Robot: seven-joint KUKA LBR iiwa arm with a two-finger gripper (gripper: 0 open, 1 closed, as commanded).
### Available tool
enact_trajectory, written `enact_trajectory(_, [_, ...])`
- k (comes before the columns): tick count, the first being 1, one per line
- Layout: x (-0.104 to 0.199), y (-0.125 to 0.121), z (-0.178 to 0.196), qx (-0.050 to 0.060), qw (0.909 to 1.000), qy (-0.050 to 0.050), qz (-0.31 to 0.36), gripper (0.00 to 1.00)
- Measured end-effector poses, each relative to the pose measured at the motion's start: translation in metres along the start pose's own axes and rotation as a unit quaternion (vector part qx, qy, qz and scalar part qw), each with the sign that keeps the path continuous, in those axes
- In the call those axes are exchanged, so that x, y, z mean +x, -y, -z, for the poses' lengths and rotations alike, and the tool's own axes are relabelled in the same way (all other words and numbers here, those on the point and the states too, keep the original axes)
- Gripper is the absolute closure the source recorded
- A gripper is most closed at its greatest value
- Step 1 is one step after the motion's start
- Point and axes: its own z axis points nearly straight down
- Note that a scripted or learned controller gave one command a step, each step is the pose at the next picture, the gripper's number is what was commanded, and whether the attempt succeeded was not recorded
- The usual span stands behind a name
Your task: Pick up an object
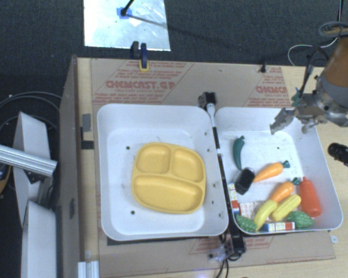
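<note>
The right bin [261, 117] holds several toy foods. A dark green chili [238, 150] lies near its left wall, with a black piece [244, 180] below it. An orange carrot [269, 171] lies in the middle and a second carrot [282, 190] lies below it. Yellow corn [287, 206], another yellow piece [264, 214] and a red item [310, 197] crowd the near right corner. My gripper [293, 123] hangs over the bin's far right part, above and to the right of the carrots. It is open, with nothing between its fingers [280, 120].
The left bin [119, 155] holds a yellow divided plate [169, 176]. A ridge [216, 149] separates the two bins. Small printed cartons [247, 208] and green pieces [302, 219] lie along the right bin's near edge. Cables [304, 51] hang behind the arm.
</note>
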Motion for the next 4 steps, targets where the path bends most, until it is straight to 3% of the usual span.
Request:
enact_trajectory(1, [0.047, -0.064, -0.108, 0.001, 1.0000, -0.001, 0.000, 0.00])
enact_trajectory(2, [0.057, -0.033, -0.112, 0.000, 1.0000, 0.000, -0.001, 0.00])
enact_trajectory(3, [0.044, -0.042, -0.157, 0.001, 1.0000, 0.000, -0.001, 0.00])
enact_trajectory(4, [0.044, -0.044, -0.145, -0.001, 1.0000, 0.000, -0.001, 1.00])
